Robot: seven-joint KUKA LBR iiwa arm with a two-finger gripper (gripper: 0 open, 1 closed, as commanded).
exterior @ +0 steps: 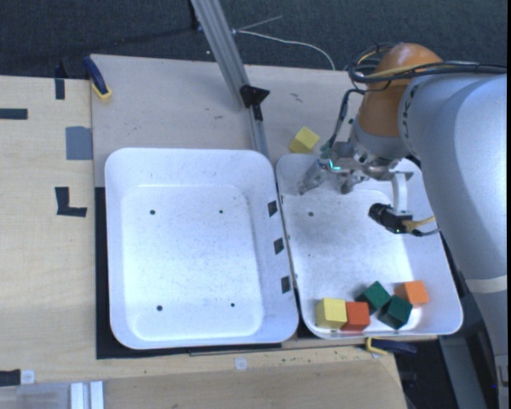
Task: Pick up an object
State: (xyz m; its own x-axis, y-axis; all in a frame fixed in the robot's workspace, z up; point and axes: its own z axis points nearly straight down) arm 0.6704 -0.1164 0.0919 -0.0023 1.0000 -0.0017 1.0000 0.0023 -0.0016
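Metal pole [226, 45], blue clamp [98, 79] on bench [34, 245]

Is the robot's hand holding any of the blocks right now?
No. The end effector hangs at the far end of the right bin with nothing between its fingers. The blocks sit at the near end, and one yellow block lies outside.

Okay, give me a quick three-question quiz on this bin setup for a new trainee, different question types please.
1. True or false: the yellow block by the gripper lies outside both bins.
2. Multiple choice: the cluster of blocks sits in which part of the right bin? A) far end B) near end C) middle
3. Fill in: beside the yellow cube in that cluster sits a block coloured ____.

Key: 1 true; 2 B; 3 orange.
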